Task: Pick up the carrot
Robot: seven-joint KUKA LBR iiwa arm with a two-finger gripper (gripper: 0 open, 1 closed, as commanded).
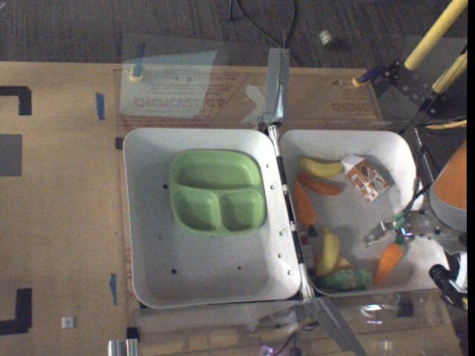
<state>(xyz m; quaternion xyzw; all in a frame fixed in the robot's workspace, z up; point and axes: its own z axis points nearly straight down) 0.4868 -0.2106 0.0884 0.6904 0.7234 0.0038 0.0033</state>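
The carrot [387, 264], orange and tapered, lies on the floor of the right bin [404, 148] near its front right corner, with its thin end pointing to the front. My gripper [377, 233] reaches in from the right and hovers just behind the carrot's thick end. Its metal fingers [371, 236] point left, open, with nothing between them. The carrot is not held.
The right bin also holds a banana [320, 167], a red-orange vegetable [320, 184], an orange piece [304, 205], a yellow piece [327, 251], a green item [346, 278] and a small carton [367, 179]. A green divided plate [217, 190] sits in the left bin [148, 258].
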